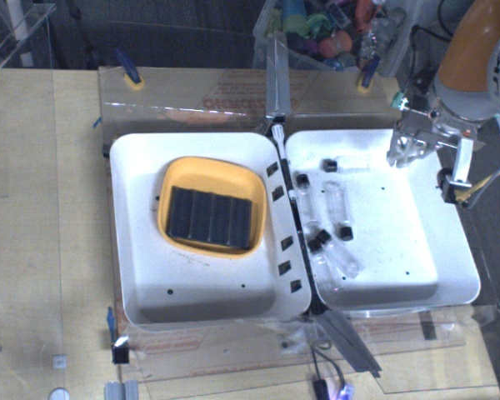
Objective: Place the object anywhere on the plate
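From the overhead camera you see the pincer (407,150) hanging over the far right corner of the right bin (417,257), with the orange-banded arm (475,40) behind it at the right edge. You cannot tell how wide it stands, and nothing shows in it. The dark ridged object (212,217) lies well to the pincer's left and a little nearer you, flat on the yellow plate (177,176) in the left bin (137,248). Between pincer and plate, clear plastic pieces with black caps (333,223) are scattered by the divider.
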